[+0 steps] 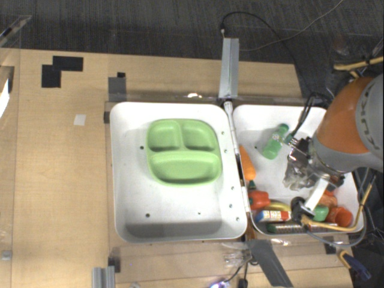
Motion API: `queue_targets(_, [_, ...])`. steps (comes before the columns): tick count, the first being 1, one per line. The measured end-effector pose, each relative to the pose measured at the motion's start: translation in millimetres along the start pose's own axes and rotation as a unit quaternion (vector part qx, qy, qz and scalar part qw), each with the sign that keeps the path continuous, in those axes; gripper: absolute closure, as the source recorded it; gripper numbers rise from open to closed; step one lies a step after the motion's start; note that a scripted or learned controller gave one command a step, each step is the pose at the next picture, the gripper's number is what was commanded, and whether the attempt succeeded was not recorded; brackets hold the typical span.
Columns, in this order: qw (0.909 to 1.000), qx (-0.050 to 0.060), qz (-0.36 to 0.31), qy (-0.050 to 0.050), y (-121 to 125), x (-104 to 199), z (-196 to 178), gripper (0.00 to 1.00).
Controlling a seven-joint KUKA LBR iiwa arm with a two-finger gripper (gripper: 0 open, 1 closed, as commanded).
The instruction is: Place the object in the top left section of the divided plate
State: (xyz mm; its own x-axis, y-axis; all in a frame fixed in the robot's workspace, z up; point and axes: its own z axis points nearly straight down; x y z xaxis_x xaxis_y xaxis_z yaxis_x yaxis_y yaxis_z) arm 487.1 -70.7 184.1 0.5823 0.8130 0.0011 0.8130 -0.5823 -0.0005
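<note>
Tool (302,179) grip state indeterminate, above right bin (252,116) clutter. Secure one item cleanly before crossing to divided plate (182,150).

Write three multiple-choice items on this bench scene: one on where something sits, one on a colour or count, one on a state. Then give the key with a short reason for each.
1. Where does the green divided plate sit?
A. In the left bin
B. In the right bin
C. On the wooden bench outside the bins

2. How many sections does the plate have?
A. Two
B. Three
C. Five

3. What is the state of the plate's top left section?
A. It holds the carrot
B. It holds the green bottle
C. Nothing lies in it yet

Key:
1. A, since the plate lies inside the left bin.
2. B, with two small sections above one long one.
3. C, as the orange carrot and green bottle lie in the right bin, where the gripper is.
</note>
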Motion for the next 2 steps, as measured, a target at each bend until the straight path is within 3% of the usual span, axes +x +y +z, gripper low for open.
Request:
queue_targets(1, [1.0000,-0.001,0.006,0.000,85,44,-46,1.00])
queue_targets(2, [0.9995,0.001,0.032,-0.001,64,20,70,1.00])
